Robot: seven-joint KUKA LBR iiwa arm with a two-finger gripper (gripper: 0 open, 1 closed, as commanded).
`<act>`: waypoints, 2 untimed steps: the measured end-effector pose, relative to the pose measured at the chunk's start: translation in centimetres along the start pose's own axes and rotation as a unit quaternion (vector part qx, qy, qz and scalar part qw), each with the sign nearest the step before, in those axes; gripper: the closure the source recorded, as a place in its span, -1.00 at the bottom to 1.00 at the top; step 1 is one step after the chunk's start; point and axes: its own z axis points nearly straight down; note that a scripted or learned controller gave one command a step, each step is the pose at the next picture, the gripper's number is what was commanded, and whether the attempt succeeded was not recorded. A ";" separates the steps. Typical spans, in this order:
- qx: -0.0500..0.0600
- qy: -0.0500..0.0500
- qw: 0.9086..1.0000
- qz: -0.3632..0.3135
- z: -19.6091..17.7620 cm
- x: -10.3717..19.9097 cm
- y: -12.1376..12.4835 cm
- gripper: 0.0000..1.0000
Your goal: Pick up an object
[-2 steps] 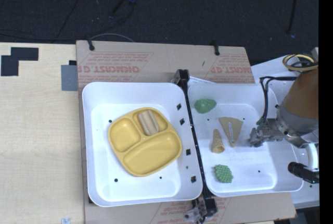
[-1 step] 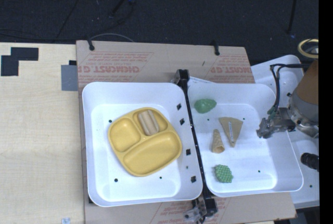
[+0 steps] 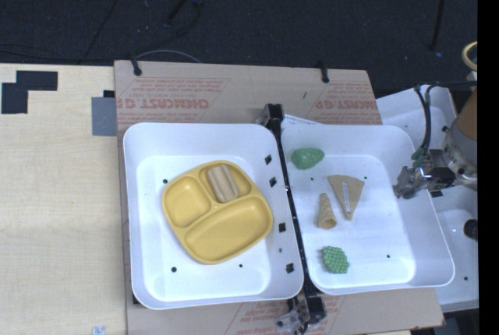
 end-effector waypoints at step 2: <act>0.002 0.001 1.000 -0.001 -4.7 4.4 0.3 1.00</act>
